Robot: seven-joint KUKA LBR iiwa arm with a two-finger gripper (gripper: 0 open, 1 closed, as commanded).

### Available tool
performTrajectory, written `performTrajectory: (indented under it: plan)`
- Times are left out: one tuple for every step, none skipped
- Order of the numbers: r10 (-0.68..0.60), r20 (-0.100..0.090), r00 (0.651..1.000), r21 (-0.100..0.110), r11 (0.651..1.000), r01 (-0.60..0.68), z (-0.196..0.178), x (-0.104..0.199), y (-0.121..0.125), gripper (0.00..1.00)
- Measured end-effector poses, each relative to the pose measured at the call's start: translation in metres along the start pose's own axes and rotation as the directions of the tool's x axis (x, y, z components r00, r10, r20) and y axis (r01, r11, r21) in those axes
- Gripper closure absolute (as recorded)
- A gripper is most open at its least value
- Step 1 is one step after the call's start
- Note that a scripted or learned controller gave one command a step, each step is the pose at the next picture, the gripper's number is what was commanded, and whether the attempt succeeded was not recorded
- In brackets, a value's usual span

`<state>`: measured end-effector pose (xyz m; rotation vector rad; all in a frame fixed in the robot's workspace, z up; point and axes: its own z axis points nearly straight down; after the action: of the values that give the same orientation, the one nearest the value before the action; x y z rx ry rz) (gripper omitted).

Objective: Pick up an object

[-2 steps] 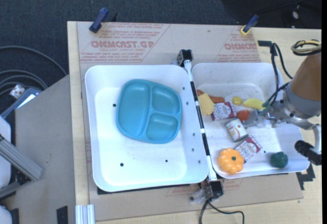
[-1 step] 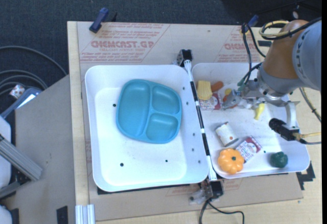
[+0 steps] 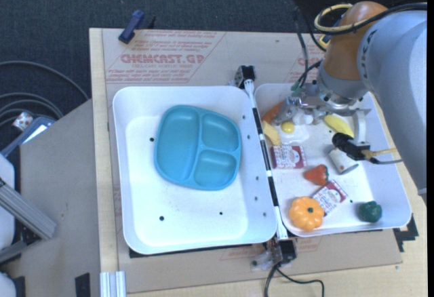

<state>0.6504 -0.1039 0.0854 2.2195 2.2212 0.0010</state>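
Note:
My gripper (image 3: 296, 114) is low over the far left part of the right bin (image 3: 390, 188), under the orange-banded wrist. Directly below it sits a small round yellow object (image 3: 287, 129), beside a yellow piece (image 3: 271, 134) against the bin's left wall. An orange-red item (image 3: 272, 113) lies just left of the gripper. A banana-like yellow piece (image 3: 337, 125) shows to its right. Whether the gripper touches any of them is hidden by the wrist.
Nearer in the right bin lie a red-and-white packet (image 3: 287, 156), a small red item (image 3: 316, 174), another sauce packet (image 3: 329, 196), an orange pumpkin (image 3: 306, 213) and a dark green object (image 3: 369, 211). The left bin (image 3: 135, 207) holds a blue divided plate (image 3: 198, 147).

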Motion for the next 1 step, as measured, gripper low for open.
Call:
performTrajectory:
  plan:
    - [-0.001, 0.001, 1.0, 0.002, 1.0, 0.001, -0.0103, -0.0002, -0.0001, 1.0]
